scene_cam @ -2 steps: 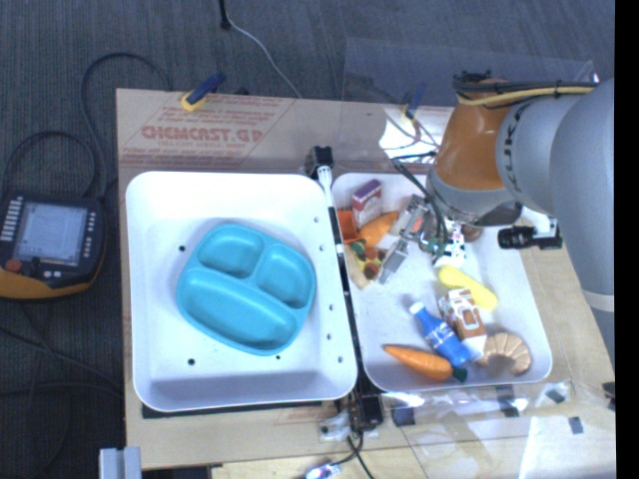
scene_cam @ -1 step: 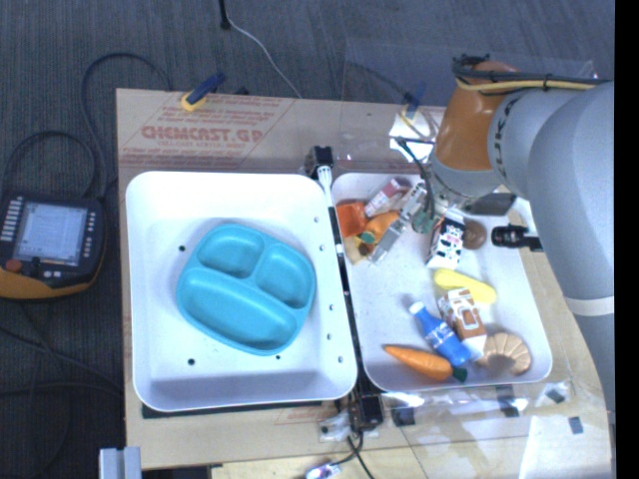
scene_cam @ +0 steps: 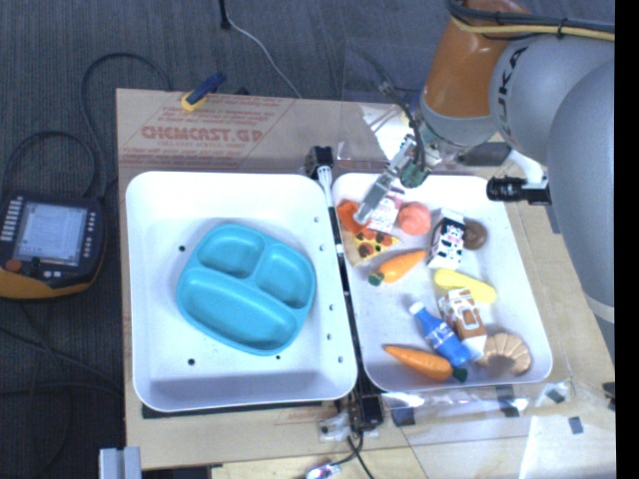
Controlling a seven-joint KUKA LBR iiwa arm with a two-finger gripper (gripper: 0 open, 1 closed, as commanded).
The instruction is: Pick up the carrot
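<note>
- Right bin (scene_cam: 533, 267): crowded with toy food; bare floor only in its middle, left of a blue bottle (scene_cam: 440, 333).
- My arm (scene_cam: 519, 78) slants in from far right; my jaws (scene_cam: 384, 196) hang over the far-left corner, their gap too unclear to tell.
- One carrot (scene_cam: 401, 264) lies just nearer than my jaws; another carrot (scene_cam: 419, 361) rests at the near wall.
- Left bin (scene_cam: 150, 297): a blue divided tray (scene_cam: 248, 285).
</note>
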